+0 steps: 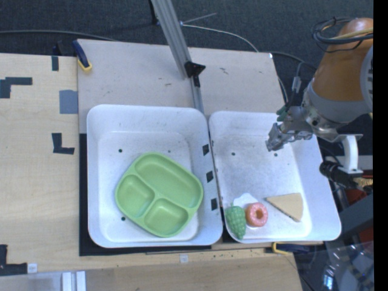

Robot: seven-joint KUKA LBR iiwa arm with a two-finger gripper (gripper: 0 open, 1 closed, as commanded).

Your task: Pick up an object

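Camera view gives me the claw [276, 142] over the right bin [315, 180], its grip state I cannot tell

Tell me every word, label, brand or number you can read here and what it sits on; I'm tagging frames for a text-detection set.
None: no readable text anywhere.
The green divided plate, the toy donut and the sandwich wedge are unmarked.
The dark tape patches on the wooden bench are plain shapes, not letters.
The gripper shows no legible marking.
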